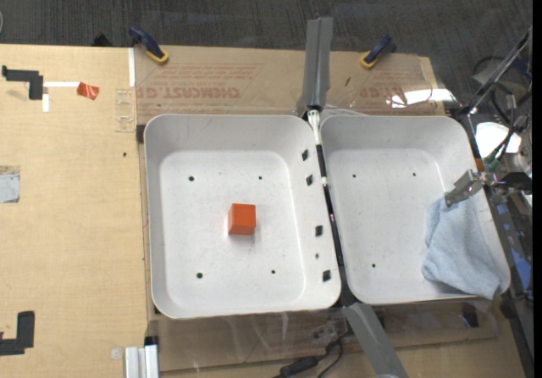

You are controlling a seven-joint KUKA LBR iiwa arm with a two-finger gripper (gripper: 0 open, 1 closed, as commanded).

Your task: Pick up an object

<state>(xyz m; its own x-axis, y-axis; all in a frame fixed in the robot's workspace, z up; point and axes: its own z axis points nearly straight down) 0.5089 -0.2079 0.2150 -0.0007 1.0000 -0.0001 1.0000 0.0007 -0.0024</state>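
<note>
Two white bins sit side by side on the surface. An orange block (242, 219) rests near the middle of the left bin (169, 283). A pale blue cloth (461, 253) lies against the right bin's (381, 283) right wall, where the gripper (464, 188) touches its top edge; how wide the gripper stands cannot be told.

Block (242, 219) in left bin (169, 283), near middle; cloth (461, 249) in right bin (373, 287), against right wall.
</note>
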